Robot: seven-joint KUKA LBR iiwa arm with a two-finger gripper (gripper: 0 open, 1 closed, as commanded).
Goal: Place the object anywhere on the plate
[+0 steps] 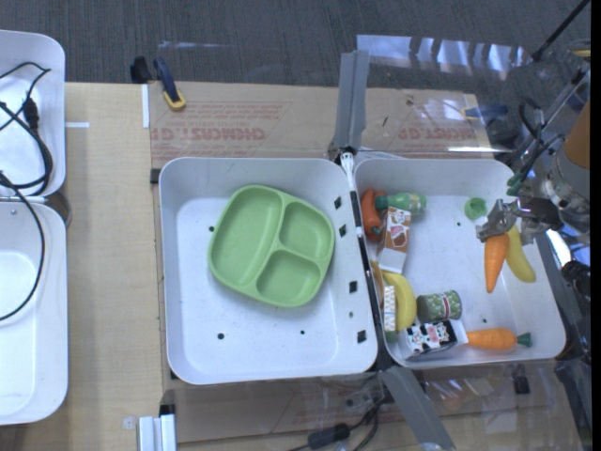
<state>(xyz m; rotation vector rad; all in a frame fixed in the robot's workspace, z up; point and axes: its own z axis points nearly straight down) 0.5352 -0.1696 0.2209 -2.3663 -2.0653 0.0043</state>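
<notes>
Risk lies in the crowding: gripper (pixel 500 222), its grip unreadable from here, hovers over the carrot (pixel 494 261) lying against a banana (pixel 519 256) in the right bin (pixel 451 172), so both might lift, far from the green plate (pixel 271 245).

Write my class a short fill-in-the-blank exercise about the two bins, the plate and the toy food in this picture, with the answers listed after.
1. The green plate has ___ compartments.
2. The plate lies in the ___ bin.
3. The two carrots are coloured ___.
4. The gripper hangs over the ___ bin, near a carrot and a yellow banana.

Answers: three; left; orange; right
</notes>
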